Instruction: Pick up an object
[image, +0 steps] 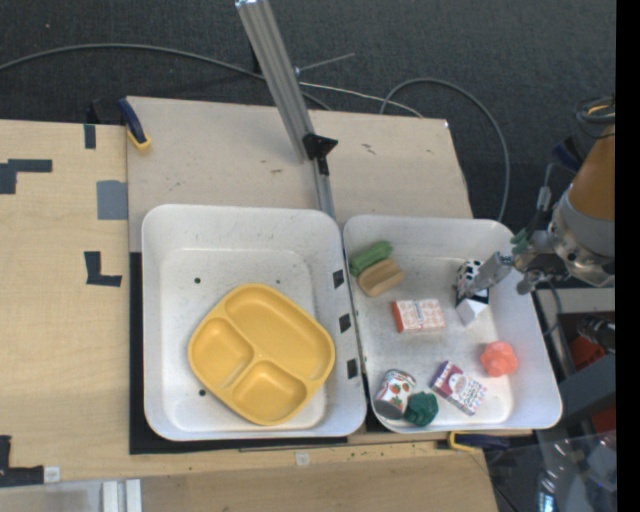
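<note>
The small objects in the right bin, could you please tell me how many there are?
7: green-and-tan piece upper left, red-white box centre, black-white item by the pincer, orange lump right, packet, cup and green lump in front.

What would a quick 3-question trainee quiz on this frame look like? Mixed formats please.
1. True or false: the yellow divided plate lies in the right bin.
2. Which object sits nearest the gripper?
A. the orange-pink ball
B. the green and tan hot dog toy
C. the small black-and-white toy
3. Fill in: the dark green lump near the right bin's front edge touches the round ______.

Key
1. False: it is in the left bin.
2. C
3. can
</note>
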